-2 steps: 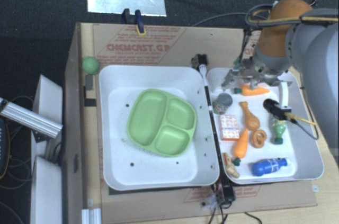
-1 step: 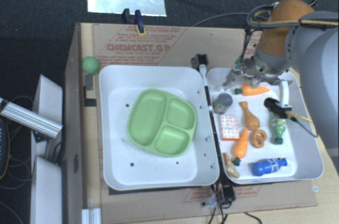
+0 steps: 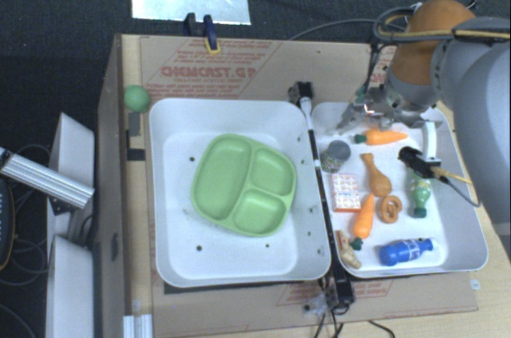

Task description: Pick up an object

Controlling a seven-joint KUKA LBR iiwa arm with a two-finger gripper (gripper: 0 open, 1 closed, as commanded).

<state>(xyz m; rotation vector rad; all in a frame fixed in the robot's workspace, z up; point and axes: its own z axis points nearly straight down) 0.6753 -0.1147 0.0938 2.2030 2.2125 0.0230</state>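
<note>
My gripper [image 3: 366, 111] hangs over the far left corner of the right bin [image 3: 471, 236], just above and left of an orange carrot [image 3: 382, 138]. Below it lie a grey round lid [image 3: 337, 153], a tan drumstick [image 3: 377, 175], a red and white box [image 3: 346, 191], a second carrot [image 3: 363, 218], a brown pretzel [image 3: 390, 208], a green bottle [image 3: 419, 197] and a blue bottle [image 3: 406, 250]. I see nothing held in the gripper.
The left bin [image 3: 180, 248] holds a green divided plate [image 3: 244, 184]. A green ball [image 3: 136, 97] rests on the bench outside that bin's far left corner. The grey arm [image 3: 475, 81] covers the right bin's far right side.
</note>
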